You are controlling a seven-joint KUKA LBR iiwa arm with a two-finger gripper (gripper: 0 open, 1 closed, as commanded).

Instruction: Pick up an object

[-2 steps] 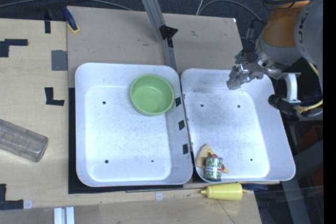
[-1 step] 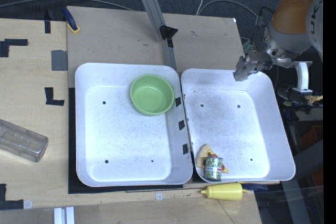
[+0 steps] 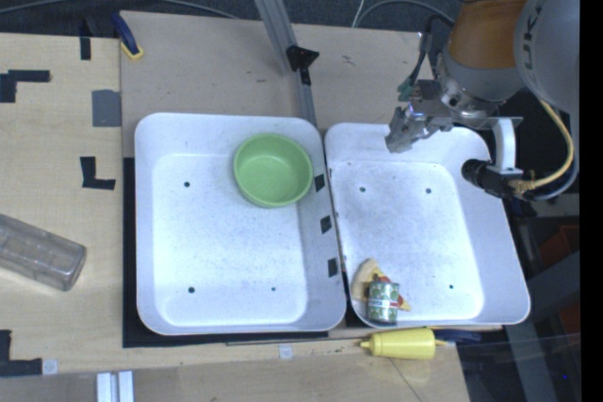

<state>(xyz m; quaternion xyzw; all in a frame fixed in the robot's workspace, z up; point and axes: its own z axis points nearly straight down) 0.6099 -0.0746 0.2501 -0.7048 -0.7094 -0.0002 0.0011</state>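
gripper (image 3: 407, 135): over far edge of right bin (image 3: 490, 282); can't tell its state, nothing visibly held
can (image 3: 382, 300): small, right bin's near-left corner, label print unreadable
green bowl (image 3: 272, 169): left bin (image 3: 160, 231), far side
yellow bottle (image 3: 403, 345): on bench, just in front of right bin
clear container (image 3: 38, 252): on bench, left of the bins

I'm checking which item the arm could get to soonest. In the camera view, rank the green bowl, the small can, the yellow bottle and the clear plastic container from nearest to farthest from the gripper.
From the gripper:
1. Green bowl, left bin, upper right part.
2. Small can, right bin, near front edge.
3. Yellow bottle, on the bench just in front of the right bin.
4. Clear plastic container, far left on the bench.
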